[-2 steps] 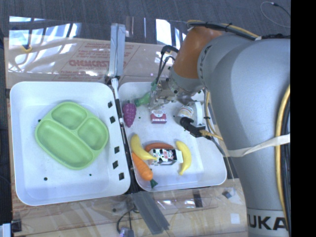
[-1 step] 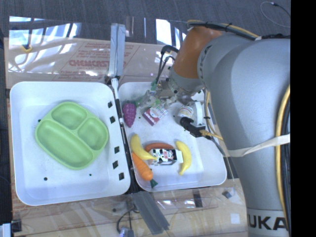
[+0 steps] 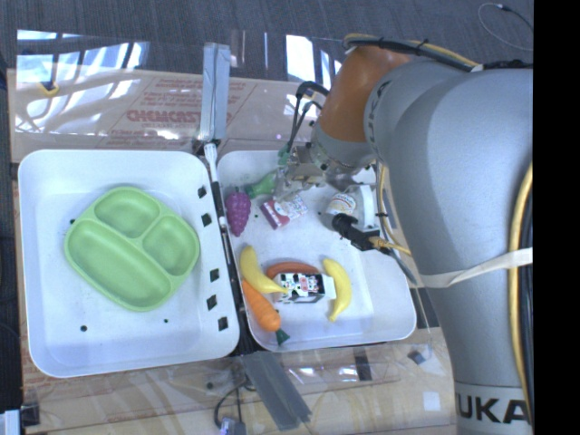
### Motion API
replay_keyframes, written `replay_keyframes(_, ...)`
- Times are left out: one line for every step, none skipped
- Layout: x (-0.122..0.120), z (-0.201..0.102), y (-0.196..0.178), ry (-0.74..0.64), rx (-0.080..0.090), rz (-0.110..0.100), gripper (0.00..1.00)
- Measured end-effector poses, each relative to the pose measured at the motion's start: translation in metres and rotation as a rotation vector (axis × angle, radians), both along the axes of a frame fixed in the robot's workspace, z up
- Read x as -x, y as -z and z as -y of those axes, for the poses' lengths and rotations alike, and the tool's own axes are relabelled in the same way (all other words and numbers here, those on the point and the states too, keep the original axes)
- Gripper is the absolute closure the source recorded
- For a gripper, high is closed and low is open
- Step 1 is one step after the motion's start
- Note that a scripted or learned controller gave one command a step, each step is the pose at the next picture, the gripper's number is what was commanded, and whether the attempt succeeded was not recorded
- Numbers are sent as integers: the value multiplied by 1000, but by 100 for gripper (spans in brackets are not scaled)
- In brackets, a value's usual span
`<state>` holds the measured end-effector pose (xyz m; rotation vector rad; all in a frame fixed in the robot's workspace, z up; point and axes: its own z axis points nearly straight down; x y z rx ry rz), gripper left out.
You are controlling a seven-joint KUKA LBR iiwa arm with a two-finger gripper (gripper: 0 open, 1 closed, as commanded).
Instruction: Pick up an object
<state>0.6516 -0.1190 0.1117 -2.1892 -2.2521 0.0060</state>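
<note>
reaching down into the far end of the right bin (image 3: pixel 390 320), the gripper (image 3: pixel 292 178) sits right above a small red-and-white packet (image 3: pixel 283 211), with purple grapes (image 3: pixel 237 210) just to its left. honestly can't tell if it's open or closed from this angle. worry here is the clutter: the packet lies flat, so a pinch could slide off it or catch the grapes instead. nearer in the same bin there's two bananas (image 3: pixel 338 287), a carrot (image 3: pixel 262 309) and a black-and-white box (image 3: pixel 300 286) bunched together. the arm comes in from the right, wrist bent steeply down. the green divided plate (image 3: pixel 132 246) sits in the left bin (image 3: pixel 41 333).
</note>
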Motion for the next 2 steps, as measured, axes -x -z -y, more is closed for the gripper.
replay_keyframes(0, 0, 0, -1, 0, 0, 0)
replay_keyframes(2, -5, 14, -77, 4, 0, 0)
